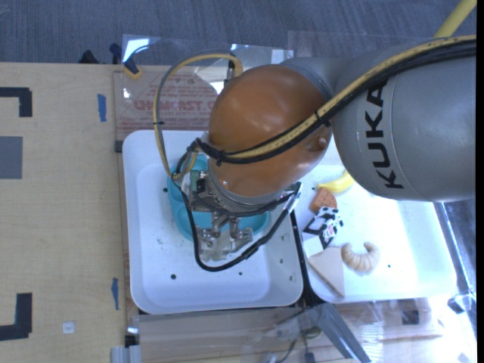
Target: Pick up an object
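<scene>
My gripper (224, 242) hangs low over the middle of the left white bin (151, 278), under the big orange wrist band (265, 131). A blue round object (181, 206), like a bowl, lies in that bin right beneath the wrist. Only its left rim and a sliver at the lower right show, and the gripper body covers the rest. Whether the gripper touches it is hidden.
The right bin (408, 278) holds a yellow piece (338, 182), an orange piece (325, 199), a black-and-white toy (325, 225), a pale curled pastry-like thing (361, 256) and a beige wedge (329, 271). A black cable (249, 252) loops below the gripper. A wooden board (53, 203) lies to the left.
</scene>
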`<action>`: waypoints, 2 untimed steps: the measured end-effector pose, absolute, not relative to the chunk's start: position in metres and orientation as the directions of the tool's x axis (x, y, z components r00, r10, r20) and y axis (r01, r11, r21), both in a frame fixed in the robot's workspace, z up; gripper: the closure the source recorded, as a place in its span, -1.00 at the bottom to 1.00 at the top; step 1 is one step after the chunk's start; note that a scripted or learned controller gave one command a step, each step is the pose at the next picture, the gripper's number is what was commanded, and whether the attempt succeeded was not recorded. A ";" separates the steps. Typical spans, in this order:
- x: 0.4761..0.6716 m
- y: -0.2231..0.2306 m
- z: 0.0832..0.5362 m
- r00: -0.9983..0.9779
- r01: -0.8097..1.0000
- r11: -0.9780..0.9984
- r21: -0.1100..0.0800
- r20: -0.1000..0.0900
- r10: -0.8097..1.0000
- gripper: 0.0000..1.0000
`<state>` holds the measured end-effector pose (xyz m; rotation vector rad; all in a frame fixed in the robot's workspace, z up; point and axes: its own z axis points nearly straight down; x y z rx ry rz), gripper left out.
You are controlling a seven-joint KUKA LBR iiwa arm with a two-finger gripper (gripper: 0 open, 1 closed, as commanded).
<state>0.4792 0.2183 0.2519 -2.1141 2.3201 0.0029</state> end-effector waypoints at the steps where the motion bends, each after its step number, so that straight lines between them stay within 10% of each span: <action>1: 0.480 0.191 0.230 0.029 -1.000 -0.029 0.000 -0.002 -1.000 1.00; 2: 0.481 0.195 0.242 0.029 -1.000 -0.029 -0.007 -0.008 -1.000 1.00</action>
